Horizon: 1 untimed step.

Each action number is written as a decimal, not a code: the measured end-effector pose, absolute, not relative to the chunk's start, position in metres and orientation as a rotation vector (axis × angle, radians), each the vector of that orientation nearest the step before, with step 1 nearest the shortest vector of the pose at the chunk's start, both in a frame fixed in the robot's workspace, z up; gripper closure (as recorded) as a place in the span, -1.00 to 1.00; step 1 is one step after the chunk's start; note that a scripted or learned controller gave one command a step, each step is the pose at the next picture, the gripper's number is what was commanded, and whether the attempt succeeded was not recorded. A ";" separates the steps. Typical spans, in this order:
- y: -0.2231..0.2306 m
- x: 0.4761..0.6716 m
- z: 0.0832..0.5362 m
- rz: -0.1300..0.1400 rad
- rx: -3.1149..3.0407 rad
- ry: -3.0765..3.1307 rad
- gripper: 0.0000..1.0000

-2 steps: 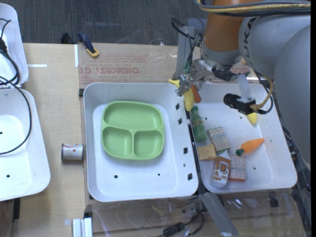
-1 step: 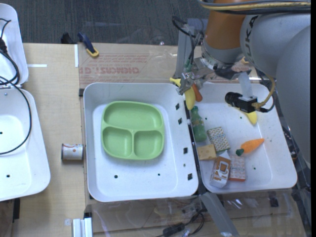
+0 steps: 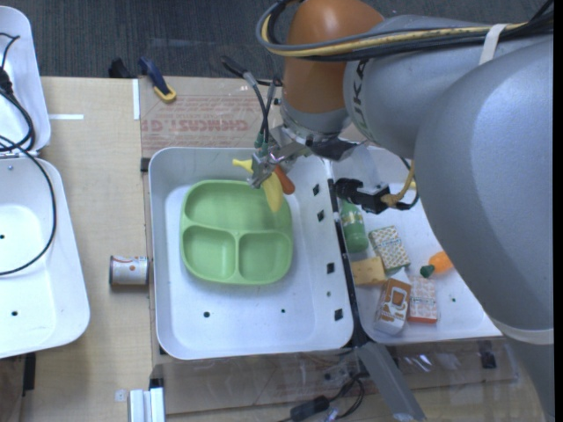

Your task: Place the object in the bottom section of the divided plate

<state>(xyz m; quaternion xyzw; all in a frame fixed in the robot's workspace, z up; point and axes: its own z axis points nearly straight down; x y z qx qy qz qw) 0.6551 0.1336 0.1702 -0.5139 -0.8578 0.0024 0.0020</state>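
where the grey arm with its orange band [image 3: 321,33] reaches in from the right, the two-finger gripper [image 3: 264,172] hangs over the upper right edge of the light green divided plastic plate [image 3: 236,232]. its fingers are pinched on a small yellow toy object [image 3: 272,193], with an orange piece [image 3: 283,181] just beside it; what exactly the yellow thing is cannot be made out. the yellow object hangs tilted above the plate's rim, at the right end of the large upper section, not down in either of the two smaller lower sections. the plate lies in the left white shallow bin [image 3: 237,332], toward that bin's upper left part. the right white bin [image 3: 457,310] holds a green bottle [image 3: 354,232], a patterned tan packet [image 3: 391,249], a yellow block [image 3: 369,272], a small orange and green toy carrot [image 3: 435,263] and two red and white cartons [image 3: 409,301], all well apart from the plate. outside the bins, a small silver can [image 3: 128,271] lies on its side on the wooden bench [image 3: 88,174], just left of the plate's bin.
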 end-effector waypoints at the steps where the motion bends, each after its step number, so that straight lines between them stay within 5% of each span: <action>1: 0.133 0.656 0.171 0.006 -1.614 -2.692 -1.00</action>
